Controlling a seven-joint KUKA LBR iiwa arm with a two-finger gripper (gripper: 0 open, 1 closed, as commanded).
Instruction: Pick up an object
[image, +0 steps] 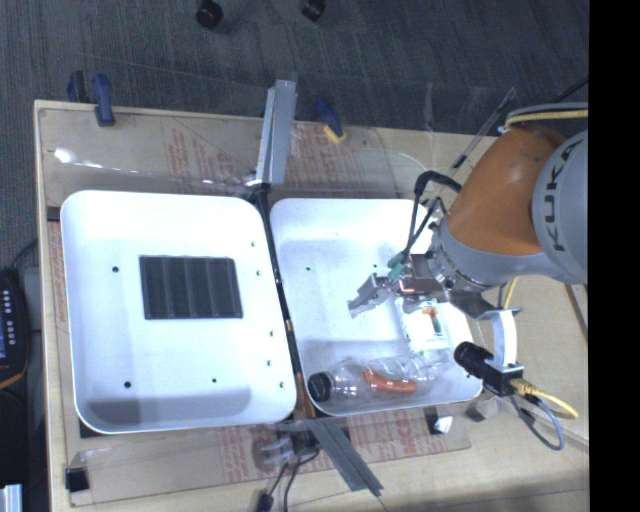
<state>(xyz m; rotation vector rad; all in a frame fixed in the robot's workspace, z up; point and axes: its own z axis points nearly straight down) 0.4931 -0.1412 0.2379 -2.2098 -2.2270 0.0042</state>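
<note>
**Desk:** What is happening over the two shallow white plastic bins on the wooden table (60, 150)?

**Photographer:** The grey arm with the orange band (505, 210) is reaching in from the right and hanging its metal two-finger claw (368, 298) low over the right-hand bin (300, 230). The fingers are pointing left and looking parted a little, with nothing showing between them.

**Desk:** And the object to be picked up?

**Photographer:** A clear plastic bottle with a black cap and orange contents (375, 380) is lying on its side along the near wall of that bin, cap toward the divider. A small clear packet with a white and orange label (430, 335) is lying just beside it, under the wrist. The claw is sitting apart from both, above bare white floor.

**Desk:** Why are they sitting there?

**Photographer:** My guess is the sloping bin wall is gathering loose things at the near edge, which is making a clean grip harder.

**Desk:** The left-hand bin (100, 230)?

**Photographer:** It is carrying a dark ribbed rectangular panel (190, 287) near its middle. Blue clamps (100, 95) are pinning a clear sheet at the far edge of the table, likely to be keeping the setup from shifting
</note>
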